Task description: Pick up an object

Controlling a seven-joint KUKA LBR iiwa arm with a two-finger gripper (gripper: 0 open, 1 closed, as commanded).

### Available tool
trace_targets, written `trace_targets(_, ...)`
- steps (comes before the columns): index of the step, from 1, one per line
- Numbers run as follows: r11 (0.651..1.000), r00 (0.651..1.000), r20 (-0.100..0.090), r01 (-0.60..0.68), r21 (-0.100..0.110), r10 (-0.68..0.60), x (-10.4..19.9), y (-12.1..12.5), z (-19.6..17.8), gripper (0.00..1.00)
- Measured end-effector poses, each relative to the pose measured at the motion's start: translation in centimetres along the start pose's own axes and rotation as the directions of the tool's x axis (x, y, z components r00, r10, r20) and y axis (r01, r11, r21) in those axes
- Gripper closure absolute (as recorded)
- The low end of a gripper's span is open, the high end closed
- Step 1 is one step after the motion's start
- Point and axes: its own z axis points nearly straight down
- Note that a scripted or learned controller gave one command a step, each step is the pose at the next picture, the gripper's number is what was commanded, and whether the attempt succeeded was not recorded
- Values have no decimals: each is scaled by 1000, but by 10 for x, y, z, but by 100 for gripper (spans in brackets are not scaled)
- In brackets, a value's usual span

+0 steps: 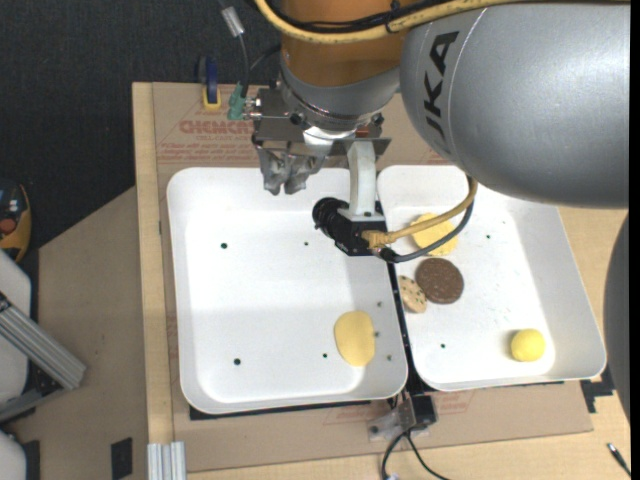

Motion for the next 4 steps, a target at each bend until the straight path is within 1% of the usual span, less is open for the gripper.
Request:
trace_targets(1, 1000, 1000, -9, 3, -19, -4, 1, 0, -22, 100)
trace_targets(4, 1000, 1000, -10, 6, -24, -6, 3, 1, -53, 100)
